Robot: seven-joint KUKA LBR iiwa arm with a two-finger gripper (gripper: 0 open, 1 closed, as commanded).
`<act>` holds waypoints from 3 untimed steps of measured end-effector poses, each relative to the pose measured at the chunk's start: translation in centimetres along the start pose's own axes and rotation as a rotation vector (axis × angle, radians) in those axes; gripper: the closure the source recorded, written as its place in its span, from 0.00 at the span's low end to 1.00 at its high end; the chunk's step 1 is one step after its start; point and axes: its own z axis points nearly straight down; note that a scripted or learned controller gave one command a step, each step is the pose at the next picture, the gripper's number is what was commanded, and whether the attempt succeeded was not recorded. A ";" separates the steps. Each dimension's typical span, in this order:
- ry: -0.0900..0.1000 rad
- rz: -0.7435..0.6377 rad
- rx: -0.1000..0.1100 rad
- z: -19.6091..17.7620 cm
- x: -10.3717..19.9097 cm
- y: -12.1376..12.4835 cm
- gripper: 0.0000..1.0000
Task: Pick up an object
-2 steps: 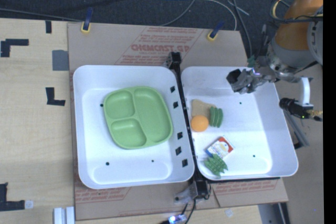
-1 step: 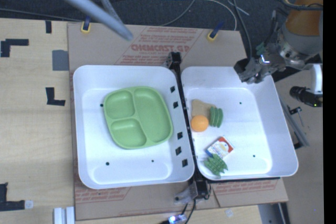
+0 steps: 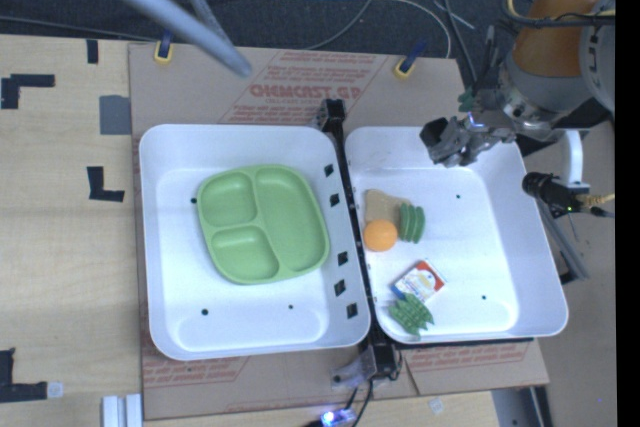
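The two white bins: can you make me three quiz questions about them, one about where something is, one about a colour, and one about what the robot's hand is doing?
1. Where is the green divided plate?
A. left bin
B. right bin
C. on the cardboard

2. What colour is the ball in the right bin?
A. blue
B. orange
C. purple

3. Where is the hand?
A. over the right bin's far edge, away from the toys
B. pressing on the plate
C. lifting the ball

Answers: 1 A, the plate lies flat in the left bin. 2 B, it is orange, beside a green ridged piece. 3 A, it sits at the top rim and the toys lie nearer the middle.
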 end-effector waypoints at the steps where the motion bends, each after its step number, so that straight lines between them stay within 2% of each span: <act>1: 0.001 -0.002 0.000 -0.4 5.6 -0.7 1.00; 2: 0.000 -0.001 0.003 0.4 10.1 -2.9 1.00; 3: 0.000 -0.001 0.003 2.0 14.7 -4.0 1.00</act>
